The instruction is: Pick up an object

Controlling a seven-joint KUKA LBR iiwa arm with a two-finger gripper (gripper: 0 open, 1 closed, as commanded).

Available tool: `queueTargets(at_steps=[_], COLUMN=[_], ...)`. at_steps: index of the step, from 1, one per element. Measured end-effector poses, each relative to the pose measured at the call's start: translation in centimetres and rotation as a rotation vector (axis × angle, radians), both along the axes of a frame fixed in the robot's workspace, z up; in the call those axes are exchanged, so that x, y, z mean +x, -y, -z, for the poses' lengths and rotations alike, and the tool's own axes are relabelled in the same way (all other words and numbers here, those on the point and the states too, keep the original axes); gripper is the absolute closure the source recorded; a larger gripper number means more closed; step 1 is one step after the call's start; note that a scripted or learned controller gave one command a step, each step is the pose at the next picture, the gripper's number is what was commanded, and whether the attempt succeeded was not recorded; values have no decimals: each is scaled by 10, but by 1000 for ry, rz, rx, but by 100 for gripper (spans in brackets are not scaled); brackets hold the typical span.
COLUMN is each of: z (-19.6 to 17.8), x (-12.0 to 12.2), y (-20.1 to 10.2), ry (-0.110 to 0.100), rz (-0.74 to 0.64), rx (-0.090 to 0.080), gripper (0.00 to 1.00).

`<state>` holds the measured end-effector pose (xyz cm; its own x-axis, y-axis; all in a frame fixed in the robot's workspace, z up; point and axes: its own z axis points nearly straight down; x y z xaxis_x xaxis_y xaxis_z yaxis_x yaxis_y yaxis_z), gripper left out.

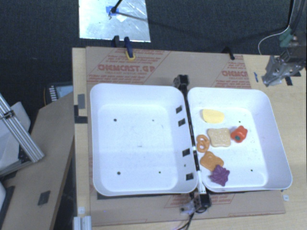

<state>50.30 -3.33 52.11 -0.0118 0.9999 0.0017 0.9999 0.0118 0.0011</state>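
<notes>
While the gripper [277, 75] hangs beyond the right bin [268, 110], I cannot tell its state; a tomato [239, 133] lies beside bread [219, 137]

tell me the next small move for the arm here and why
Probably bring the end effector forward and left, over the right bin, then line up above one item, perhaps the red piece. It sits beyond the bin's far right corner, and all the objects lie in that bin.
</notes>
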Motion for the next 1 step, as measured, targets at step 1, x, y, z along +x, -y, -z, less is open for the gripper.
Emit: queueTargets(at_steps=[1], z=[77], x=[-17], y=[-97], ry=[-7], rz=[-2], rx=[0], gripper=[100])
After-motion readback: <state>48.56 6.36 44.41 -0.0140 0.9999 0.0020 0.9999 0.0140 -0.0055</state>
